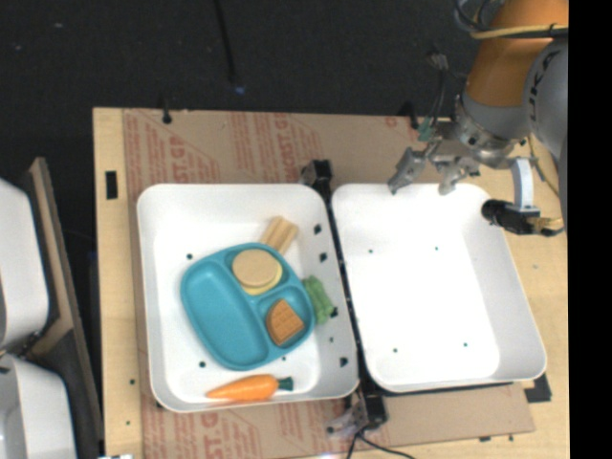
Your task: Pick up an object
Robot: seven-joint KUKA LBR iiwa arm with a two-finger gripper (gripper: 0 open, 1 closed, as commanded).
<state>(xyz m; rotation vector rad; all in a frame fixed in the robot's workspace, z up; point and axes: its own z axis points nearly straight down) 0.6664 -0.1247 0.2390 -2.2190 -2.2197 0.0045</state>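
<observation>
The gripper hangs over the far rim of the right bin, its two fingers spread apart with nothing between them. The objects all lie well apart from it in the left bin: a blue divided tray carrying a round tan disc and a brown waffle-like piece. A wooden block touches the tray's far edge, a green piece sits beside it, and a carrot lies along the near wall.
</observation>
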